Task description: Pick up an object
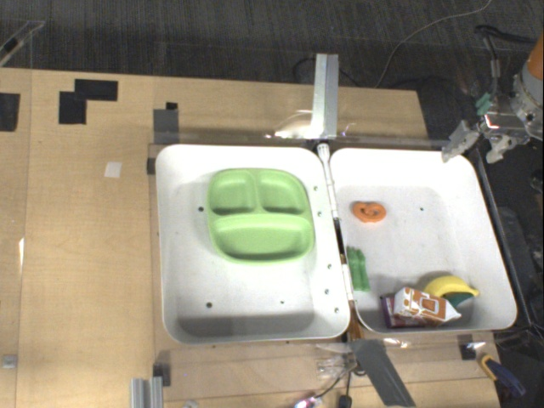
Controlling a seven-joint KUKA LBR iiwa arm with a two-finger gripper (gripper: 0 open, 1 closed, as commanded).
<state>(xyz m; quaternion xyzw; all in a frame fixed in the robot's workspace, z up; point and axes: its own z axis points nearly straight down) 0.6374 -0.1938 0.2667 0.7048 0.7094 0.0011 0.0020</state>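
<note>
Claw hangs off the far right corner of the right bin, apparently open and empty. Nothing is picked yet: orange piece, green block, carton and banana all lie inside, so the whole reach, grasp and lift remain.

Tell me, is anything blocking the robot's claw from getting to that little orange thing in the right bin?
Nothing visible does. The gripper sits past the right bin's far corner, and bare white floor lies between it and the orange object.
</note>
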